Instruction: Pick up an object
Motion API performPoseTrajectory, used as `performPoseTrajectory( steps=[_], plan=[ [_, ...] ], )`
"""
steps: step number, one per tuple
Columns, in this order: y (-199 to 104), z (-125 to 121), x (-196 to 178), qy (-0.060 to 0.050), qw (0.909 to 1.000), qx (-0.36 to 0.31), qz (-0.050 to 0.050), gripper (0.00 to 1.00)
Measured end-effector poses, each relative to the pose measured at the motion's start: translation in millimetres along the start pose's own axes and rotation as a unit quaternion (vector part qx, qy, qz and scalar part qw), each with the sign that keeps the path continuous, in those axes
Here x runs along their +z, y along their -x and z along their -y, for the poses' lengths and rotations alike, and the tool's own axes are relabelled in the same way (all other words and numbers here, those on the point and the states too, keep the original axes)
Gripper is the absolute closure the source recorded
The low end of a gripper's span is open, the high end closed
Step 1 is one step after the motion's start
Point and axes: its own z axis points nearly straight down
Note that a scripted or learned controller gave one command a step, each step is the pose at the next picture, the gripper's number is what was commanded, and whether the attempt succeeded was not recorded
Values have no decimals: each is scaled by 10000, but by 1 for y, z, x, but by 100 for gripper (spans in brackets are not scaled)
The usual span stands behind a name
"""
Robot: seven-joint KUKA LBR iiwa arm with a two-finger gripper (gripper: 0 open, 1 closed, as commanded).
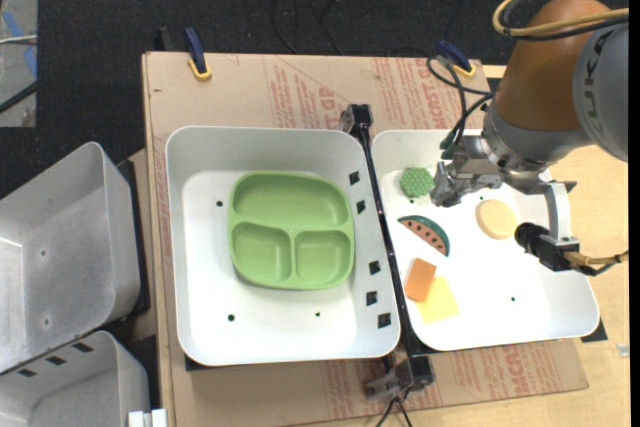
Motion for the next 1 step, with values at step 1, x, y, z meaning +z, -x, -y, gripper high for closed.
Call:
performPoseTrajectory(
  steps=[1],
  plan=[
    [-52,-1,11,-17,10000,3,2,100]
  ],
)
